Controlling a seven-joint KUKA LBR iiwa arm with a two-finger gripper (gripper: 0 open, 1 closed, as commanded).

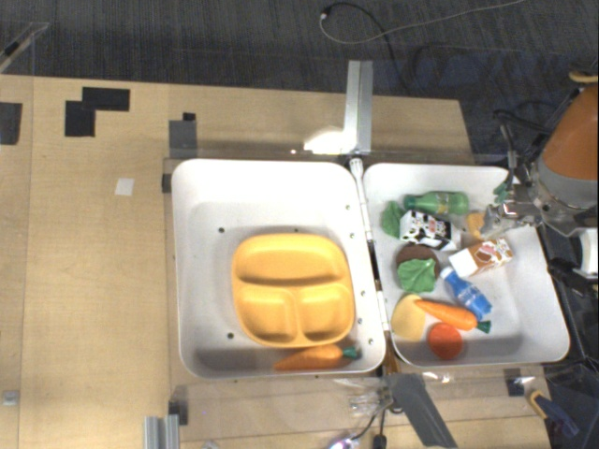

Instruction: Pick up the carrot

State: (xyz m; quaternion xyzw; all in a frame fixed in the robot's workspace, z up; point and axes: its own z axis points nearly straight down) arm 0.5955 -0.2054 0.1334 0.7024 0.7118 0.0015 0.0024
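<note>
Two carrots were seen: one carrot [447, 312] lay in the right bin [552, 330], between the blue packet [466, 294] and tomato [445, 340]; another [314, 358] lay below the yellow tray [292, 286]. The gripper [505, 206] was positioned over the right bin's far edge; its opening could not be determined.

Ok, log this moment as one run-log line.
task: pick up carrot | gripper: over right bin's far right edge | carrot: right bin, beside tomato, not held | second carrot: left bin, by yellow tray
</note>
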